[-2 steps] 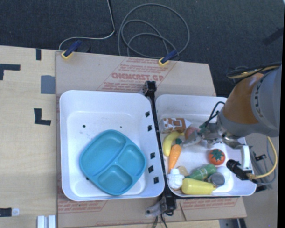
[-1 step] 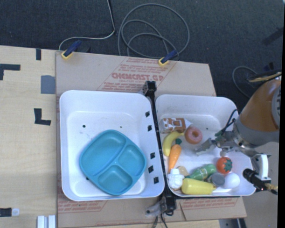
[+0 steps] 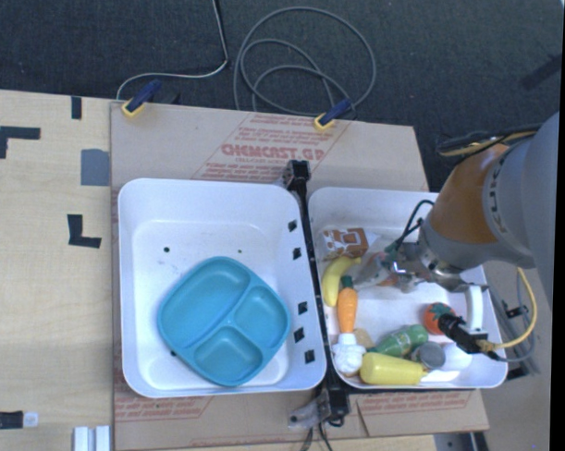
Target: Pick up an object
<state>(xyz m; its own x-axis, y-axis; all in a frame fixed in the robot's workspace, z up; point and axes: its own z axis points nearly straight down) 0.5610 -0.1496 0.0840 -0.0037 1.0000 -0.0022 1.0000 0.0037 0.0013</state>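
Grey arm (image 3: 506, 195) with orange band fills upper right, closest to lens, reaching down into right bin (image 3: 462, 379). Pincer (image 3: 398, 267) sits low in that bin's middle, among the toys; can't tell how far open it is or whether it has anything, wrist blocks it. Right bin contents: yellow banana-like piece (image 3: 331, 279) by left wall, orange carrot (image 3: 347, 308) just beside it, brown-white packet (image 3: 345, 241) toward back, green item (image 3: 401, 341), yellow piece (image 3: 389, 369) at front edge, small grey thing (image 3: 430, 355), red-orange item (image 3: 437, 318), white piece (image 3: 348, 354) below carrot. Left bin (image 3: 140, 206) holds blue divided tray (image 3: 224, 320), lying flat toward front. Both bins rest on cardboard sheet (image 3: 257, 150) on bench (image 3: 40, 285). Grey cable (image 3: 298, 59) loops behind on dark floor.
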